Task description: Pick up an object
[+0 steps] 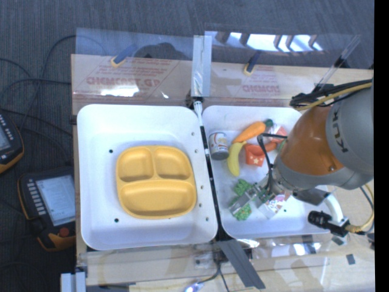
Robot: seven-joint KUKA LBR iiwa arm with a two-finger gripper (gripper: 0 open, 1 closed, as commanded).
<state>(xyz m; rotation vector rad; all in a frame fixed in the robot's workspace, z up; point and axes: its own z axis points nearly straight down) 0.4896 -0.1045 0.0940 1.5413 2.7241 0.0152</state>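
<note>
The arm (322, 148) reaches in from the right over the right bin (292, 224), its orange band and grey wrist covering much of that bin's right half. The end effector (267, 190) sits low near the bin's middle, among the clutter — whether it is spread or pressed together, I cannot tell, since the wrist hides it from above.

Just beside it, to the left, lies a small green object (242, 198), leafy or knobbly in look, with a pale wrapped item (273, 205) touching the tool's tip area. Further up the bin lie a yellow banana (234, 158), curved and upright in the view, an orange carrot (250, 131) with a green top, tilted, and a red block (254, 155) partly under the arm. A small silver can (218, 143) stands by the bin's left wall.

The left bin (97, 163) holds a yellow divided tray (157, 180) — three compartments, lying flat near its middle.
</note>
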